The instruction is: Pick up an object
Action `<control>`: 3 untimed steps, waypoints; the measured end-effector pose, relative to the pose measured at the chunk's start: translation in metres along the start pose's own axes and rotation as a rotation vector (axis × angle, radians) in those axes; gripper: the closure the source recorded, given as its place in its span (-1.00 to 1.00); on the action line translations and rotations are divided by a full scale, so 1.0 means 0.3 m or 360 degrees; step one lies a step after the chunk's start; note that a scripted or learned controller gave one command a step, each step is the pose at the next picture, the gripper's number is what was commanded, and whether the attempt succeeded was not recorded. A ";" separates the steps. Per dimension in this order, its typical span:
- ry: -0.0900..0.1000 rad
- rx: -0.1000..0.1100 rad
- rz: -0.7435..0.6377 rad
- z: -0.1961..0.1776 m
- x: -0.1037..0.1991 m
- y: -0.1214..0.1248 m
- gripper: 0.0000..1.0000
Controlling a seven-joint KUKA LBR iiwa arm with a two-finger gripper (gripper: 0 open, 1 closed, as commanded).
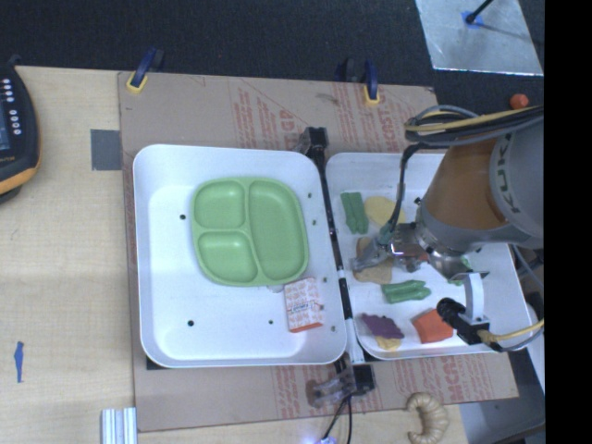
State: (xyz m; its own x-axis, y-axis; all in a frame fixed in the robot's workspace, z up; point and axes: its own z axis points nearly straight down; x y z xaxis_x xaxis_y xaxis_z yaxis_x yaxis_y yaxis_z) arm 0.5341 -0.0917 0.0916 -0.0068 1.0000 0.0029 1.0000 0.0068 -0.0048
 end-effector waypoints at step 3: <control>-0.0006 0.0000 0.0014 -0.117 -0.158 -0.073 -1.00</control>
State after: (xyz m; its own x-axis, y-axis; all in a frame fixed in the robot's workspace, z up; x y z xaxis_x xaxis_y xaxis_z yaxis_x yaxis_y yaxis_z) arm 0.5128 -0.1392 0.1266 0.0019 1.0000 -0.0007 1.0000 -0.0019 -0.0046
